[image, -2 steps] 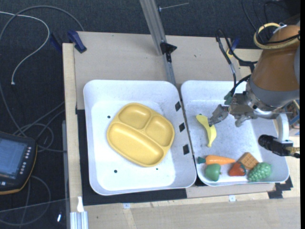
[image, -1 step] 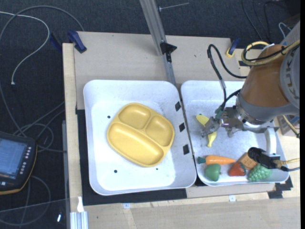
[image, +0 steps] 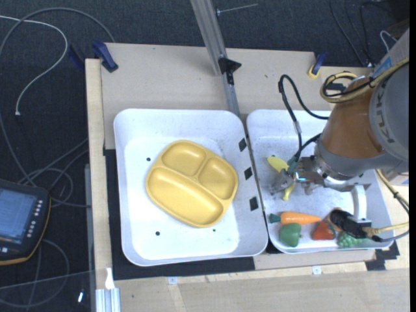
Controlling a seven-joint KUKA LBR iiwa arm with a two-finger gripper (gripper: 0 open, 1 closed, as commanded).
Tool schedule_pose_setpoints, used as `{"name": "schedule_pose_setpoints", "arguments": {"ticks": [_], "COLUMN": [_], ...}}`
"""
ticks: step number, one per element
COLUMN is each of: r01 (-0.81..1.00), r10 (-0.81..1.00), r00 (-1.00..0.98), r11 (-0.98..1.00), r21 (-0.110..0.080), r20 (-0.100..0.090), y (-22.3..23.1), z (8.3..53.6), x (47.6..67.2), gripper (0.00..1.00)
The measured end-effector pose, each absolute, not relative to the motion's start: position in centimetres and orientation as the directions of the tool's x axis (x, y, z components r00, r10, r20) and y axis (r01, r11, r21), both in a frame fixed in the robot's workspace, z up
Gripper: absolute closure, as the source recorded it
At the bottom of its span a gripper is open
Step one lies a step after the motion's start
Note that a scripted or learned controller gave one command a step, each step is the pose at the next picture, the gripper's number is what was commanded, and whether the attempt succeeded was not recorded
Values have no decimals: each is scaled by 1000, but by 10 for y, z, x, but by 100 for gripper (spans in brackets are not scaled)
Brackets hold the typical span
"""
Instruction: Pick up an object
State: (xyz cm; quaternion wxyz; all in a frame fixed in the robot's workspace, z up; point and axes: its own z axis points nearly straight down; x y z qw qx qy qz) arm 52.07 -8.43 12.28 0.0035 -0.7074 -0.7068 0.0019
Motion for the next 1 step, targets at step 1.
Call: {"name": "schedule_pose_setpoints", "arguments": {"ticks": [1], "r01": [1000], "r10": [1000], "r00": [0], "r11": [0], "r21": [1], "r20": [2], "y": [-84], "z": [137], "x": [523], "gripper": [100]}}
